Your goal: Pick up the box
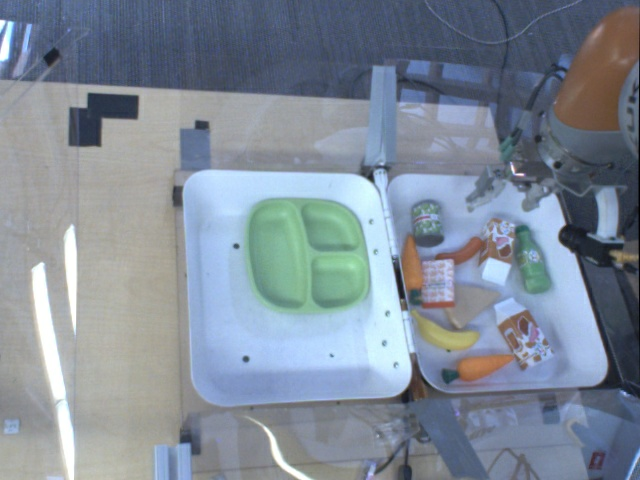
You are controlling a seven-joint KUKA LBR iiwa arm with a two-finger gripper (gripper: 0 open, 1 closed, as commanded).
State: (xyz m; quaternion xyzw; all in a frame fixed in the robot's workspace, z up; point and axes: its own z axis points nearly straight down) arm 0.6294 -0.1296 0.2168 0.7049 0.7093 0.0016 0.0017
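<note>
Several small items crowd the right bin (590, 363), and the box (437, 283), a light stiff carton, lies flat near its left wall beside a carrot (411, 262). Best gripped across its narrow sides. The gripper (508, 190) hovers spread wide and empty above the far part of the bin.

A green tray (305, 255) lies in a white bin (215, 368); the box (437, 283) is red-and-white.

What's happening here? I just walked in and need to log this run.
A robot arm reaches in from the right, its tool open above the back of the right bin. The tool holds nothing. A box lies among play food there; the left bin holds a green tray.
</note>
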